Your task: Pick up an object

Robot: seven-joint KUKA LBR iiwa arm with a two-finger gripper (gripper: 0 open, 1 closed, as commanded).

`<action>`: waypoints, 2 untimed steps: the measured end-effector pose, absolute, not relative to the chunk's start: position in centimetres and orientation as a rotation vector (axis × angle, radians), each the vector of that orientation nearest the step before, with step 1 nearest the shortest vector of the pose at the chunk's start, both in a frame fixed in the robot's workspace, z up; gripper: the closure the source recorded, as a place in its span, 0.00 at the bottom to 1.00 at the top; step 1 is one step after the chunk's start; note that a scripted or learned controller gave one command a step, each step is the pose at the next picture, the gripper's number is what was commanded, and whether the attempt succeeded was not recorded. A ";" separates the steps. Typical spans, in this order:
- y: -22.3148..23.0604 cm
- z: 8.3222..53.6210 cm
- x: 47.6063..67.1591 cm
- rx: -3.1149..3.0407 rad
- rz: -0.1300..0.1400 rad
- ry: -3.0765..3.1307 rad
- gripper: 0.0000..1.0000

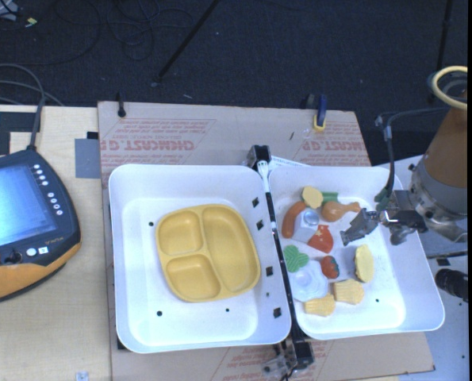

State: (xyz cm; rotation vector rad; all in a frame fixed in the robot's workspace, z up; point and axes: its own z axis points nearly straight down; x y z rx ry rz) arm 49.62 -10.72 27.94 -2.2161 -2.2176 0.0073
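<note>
Plastic toy foods (pixel 324 256) fill the glossy white bin (pixel 414 312).

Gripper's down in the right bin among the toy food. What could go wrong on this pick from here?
1. The gripper sits in a tight cluster: the red piece and the yellow slice lie close by, so closing may nudge neighbours or catch two at once.
2. Nothing visibly sits between its fingers, so it may well lift away with nothing.
3. The right bin's pieces look small and rounded, so they could slip.
</note>
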 end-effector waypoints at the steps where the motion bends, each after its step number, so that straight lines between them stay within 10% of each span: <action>1: -10.8 28.7 49.7 -2.212 0.014 -2.214 1.00; 2: -3.2 30.3 51.7 -2.210 0.005 -2.226 1.00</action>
